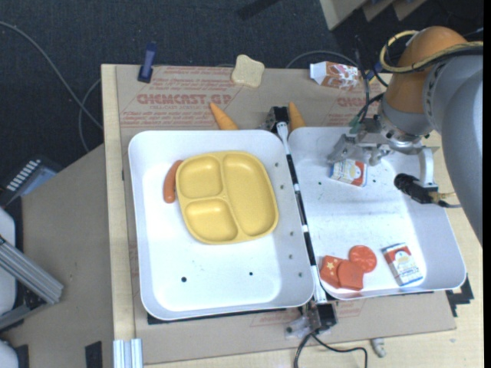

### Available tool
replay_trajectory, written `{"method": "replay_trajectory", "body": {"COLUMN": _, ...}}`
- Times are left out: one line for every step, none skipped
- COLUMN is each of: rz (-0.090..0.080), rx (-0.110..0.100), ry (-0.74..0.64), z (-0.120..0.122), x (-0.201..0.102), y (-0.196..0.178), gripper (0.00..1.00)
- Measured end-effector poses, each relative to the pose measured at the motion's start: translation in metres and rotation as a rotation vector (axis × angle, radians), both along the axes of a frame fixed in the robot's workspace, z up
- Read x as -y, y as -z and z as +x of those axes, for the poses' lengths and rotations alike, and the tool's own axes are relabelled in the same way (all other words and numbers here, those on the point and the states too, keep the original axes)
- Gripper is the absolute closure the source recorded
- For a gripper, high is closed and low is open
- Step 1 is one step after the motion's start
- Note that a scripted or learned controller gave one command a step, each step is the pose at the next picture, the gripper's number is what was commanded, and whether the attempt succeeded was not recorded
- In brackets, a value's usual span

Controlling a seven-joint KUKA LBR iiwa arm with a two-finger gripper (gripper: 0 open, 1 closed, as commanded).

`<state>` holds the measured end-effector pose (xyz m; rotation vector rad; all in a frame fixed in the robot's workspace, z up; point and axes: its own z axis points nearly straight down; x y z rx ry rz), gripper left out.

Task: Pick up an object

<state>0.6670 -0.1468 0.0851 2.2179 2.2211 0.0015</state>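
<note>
At the near edge of the right bin (453,271), well below the pincer, lie flat red slices (350,267), rounded and matte, and just beside them a small red-and-white carton (403,264) lying flat. The bin is shallow white plastic with rounded corners, its floor speckled with faint marks. To the pincer's left across the dividing rim, the left bin (153,282) holds a yellow tray (227,196) with three smooth moulded sections, and a reddish sausage (169,182) lies against the tray's far-left side.

The pincer (357,149) hangs low over the far part of the right bin, grey metal under an orange band, and whether its tips are apart or together cannot be told from this angle. Directly beneath it sits a small white carton (350,172) with a red patch, touching or nearly touching the tips.

Beyond the bins, the bench (192,98) is brown printed cardboard. On it, far left of the pincer, are a rough pale bread piece (248,70), an orange carrot (222,116) and a blue marker (146,62); just above the pincer lies a crumpled packet (335,73). Dark carpet (77,21) surrounds the bench.
</note>
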Motion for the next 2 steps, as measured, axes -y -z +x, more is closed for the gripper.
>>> {"method": "replay_trajectory", "body": {"rz": 0.001, "rx": -0.004, "ry": 0.002, "z": -0.011, "x": 0.011, "y": 0.000, "gripper": 0.00}}
{"method": "replay_trajectory", "body": {"rz": -0.001, "rx": -0.002, "ry": 0.000, "z": -0.010, "x": 0.011, "y": -0.010, "gripper": 1.00}}
